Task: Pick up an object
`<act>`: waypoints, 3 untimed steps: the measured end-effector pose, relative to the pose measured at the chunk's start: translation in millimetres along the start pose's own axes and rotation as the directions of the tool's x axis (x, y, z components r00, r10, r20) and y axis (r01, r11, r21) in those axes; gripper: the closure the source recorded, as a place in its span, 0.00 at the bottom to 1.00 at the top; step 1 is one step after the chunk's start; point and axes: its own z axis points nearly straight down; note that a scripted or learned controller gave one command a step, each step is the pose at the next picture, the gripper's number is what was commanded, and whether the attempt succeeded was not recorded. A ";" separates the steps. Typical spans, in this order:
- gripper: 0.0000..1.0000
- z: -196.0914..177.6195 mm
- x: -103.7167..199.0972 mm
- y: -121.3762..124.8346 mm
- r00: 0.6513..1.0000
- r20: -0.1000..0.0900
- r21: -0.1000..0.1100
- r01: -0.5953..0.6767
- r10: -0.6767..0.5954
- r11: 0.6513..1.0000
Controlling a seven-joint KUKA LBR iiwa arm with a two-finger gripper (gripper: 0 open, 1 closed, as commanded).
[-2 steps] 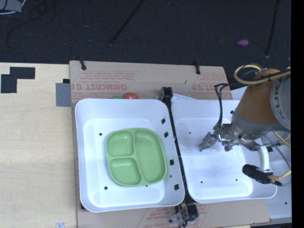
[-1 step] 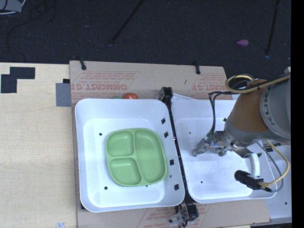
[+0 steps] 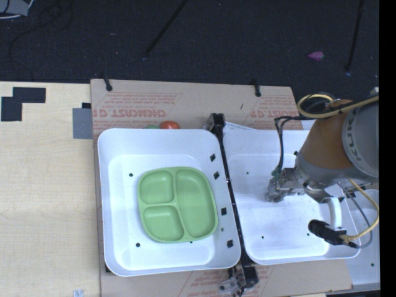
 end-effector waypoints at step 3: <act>1.00 -165.4 -13.1 7.3 1.000 0.003 -0.007 0.005 -0.005 1.000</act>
